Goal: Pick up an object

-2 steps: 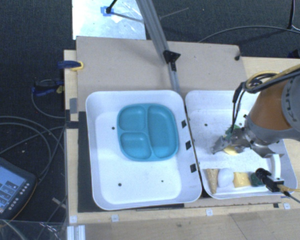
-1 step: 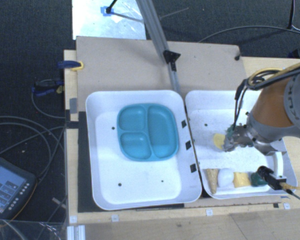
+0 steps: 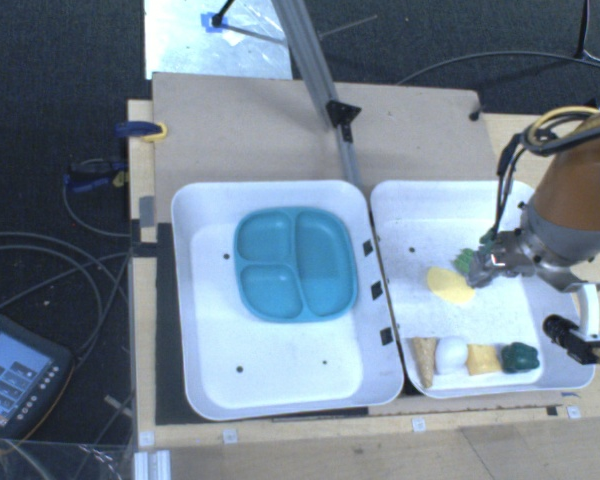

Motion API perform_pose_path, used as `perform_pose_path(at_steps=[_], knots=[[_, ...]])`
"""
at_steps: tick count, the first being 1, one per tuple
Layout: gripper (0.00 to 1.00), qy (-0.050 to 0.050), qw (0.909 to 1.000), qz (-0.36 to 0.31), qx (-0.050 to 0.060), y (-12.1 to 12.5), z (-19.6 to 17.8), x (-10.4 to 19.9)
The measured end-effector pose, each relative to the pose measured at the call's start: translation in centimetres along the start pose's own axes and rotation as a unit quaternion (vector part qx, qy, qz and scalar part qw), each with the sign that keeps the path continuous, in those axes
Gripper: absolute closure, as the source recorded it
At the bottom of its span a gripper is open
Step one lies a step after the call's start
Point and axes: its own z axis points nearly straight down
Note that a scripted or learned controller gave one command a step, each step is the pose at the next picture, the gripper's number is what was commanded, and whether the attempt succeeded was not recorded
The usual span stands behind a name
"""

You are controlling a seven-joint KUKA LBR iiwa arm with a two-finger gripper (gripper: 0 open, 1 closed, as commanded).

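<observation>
In the right bin (image 3: 410, 230), mid-floor: a yellow piece (image 3: 450, 286) lying flat, a small green piece (image 3: 466, 261) touching its upper right edge. The gripper (image 3: 485, 265) is low over that pair — open or closed, I cannot tell. Along the near wall: cone (image 3: 423, 359), white ball (image 3: 451, 354), yellow block (image 3: 484, 359), dark green lump (image 3: 520, 358). Left bin (image 3: 205, 368): blue divided plate (image 3: 294, 265). Step, by judgement: reaching to grasp. Next move calls for closing on one piece, then a straight lift.

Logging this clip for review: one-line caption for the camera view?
Gripper low in right bin beside yellow item; blue divided plate in left bin.
</observation>
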Motion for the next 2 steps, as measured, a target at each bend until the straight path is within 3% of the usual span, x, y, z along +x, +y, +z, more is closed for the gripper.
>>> perform_pose_path(at_steps=[2], knots=[[1.0, 0.0, 1.0, -0.002, -0.001, 1.0, -11.6, 0.4]])
